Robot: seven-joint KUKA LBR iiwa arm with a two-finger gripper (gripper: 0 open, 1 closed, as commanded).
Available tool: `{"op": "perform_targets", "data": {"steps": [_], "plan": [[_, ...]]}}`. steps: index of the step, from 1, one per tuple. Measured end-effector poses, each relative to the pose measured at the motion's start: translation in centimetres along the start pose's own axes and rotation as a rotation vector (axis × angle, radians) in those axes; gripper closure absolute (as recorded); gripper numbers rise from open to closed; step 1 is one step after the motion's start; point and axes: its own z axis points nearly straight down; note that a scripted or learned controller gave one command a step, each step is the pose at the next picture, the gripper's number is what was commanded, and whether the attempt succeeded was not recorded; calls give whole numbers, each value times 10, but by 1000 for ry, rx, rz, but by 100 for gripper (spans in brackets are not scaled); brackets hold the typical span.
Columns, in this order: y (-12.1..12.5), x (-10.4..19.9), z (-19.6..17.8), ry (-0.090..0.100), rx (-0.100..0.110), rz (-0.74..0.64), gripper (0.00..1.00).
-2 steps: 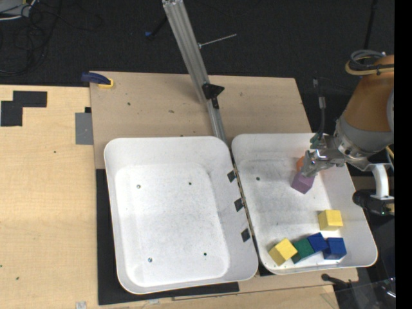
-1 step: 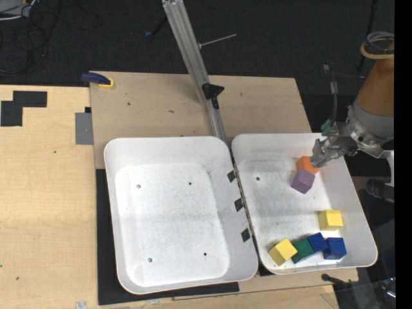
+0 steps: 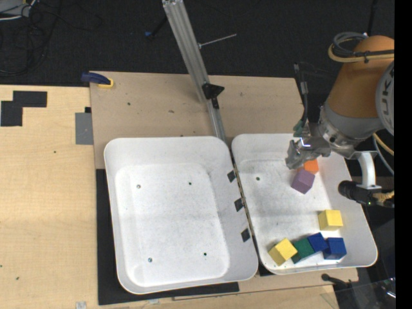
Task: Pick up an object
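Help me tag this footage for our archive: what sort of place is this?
Probably a robotics lab test bench: a grey-and-orange arm with a gripper reaches over two white bins, the right bin holding coloured blocks, beside a slanted aluminium rail.

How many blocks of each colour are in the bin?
Yellow: 2
Blue: 2
Green: 1
Purple: 1
Orange: 1
Total: 7 blocks, all in the right bin.
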Motion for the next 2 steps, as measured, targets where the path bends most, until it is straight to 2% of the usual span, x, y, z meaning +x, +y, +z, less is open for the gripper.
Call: {"op": "perform_targets", "data": {"steps": [1,2], "plan": [[11,54,-8,0,-1,0,100],[17,105,6,-1,2,2,100]]}}
